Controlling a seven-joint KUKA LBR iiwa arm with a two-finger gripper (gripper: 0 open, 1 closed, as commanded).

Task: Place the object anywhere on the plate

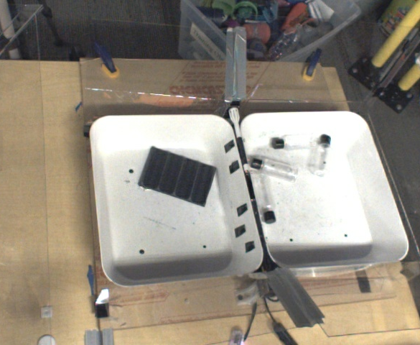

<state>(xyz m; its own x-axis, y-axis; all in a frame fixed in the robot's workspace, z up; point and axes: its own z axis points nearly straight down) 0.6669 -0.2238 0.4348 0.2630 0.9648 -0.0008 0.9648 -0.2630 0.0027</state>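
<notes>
The dark ribbed plate (177, 176) lies flat and slightly askew in the left bin (123, 228). To the plate's right, across the divider, the right bin (353, 200) holds 2 clear vials. The nearer vial (281, 169) lies on its side just past the divider. The farther vial (319, 153) lies further right of the plate. 2 small black caps (277, 143) rest near them. Which one counts as the object is unclear. Whether the gripper is released or clenched I cannot tell. The vials look light, stiff, smooth and prone to rolling, perhaps breakable. I judge the best hold is across the nearer vial's barrel at mid-length, squeezing gently
</notes>
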